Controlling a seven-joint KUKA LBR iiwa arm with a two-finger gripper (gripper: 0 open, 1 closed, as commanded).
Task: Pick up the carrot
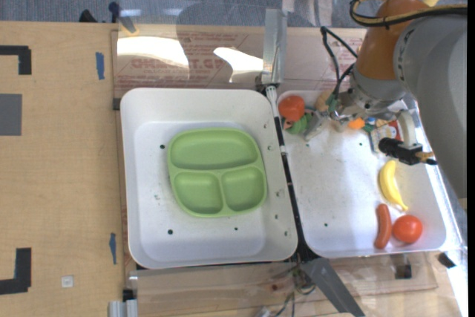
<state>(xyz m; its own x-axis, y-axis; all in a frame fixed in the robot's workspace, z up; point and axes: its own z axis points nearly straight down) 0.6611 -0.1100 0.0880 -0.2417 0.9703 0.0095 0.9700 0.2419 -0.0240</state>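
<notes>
Arm [415, 33], grey with an orange band, reaches in over the far right corner of the right bin [334, 182]. Left bin [141, 182] touches the right bin's left wall and holds a green three-part plate [217, 171]. Gripper [349, 113] sits low at the right bin's far edge; grip state cannot be told. Banana [391, 185] lies by the right bin's right wall, sausage [382, 225] and tomato [407, 229] nearer its front right corner. Carrot [293, 108], with green top, lies in the right bin's far left corner.
</notes>
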